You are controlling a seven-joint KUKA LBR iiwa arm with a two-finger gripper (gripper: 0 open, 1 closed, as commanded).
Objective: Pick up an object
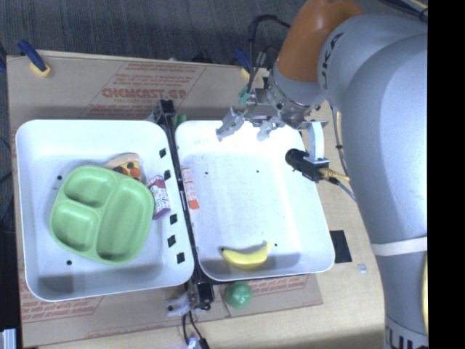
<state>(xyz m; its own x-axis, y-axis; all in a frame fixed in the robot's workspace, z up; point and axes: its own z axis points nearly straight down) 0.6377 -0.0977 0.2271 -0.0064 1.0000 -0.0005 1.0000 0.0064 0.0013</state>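
My arm comes in from the right and hangs over the far edge of the right bin. The left bin holds a green tray, with a slice of pizza and a small packet just beside it. My gripper has its 2 fingers spread a little, with nothing between them. I think I am at the reaching step. The banana lies at the near wall of the right bin, well apart from the gripper. Next I must move over it and go down. A green ball sits outside.
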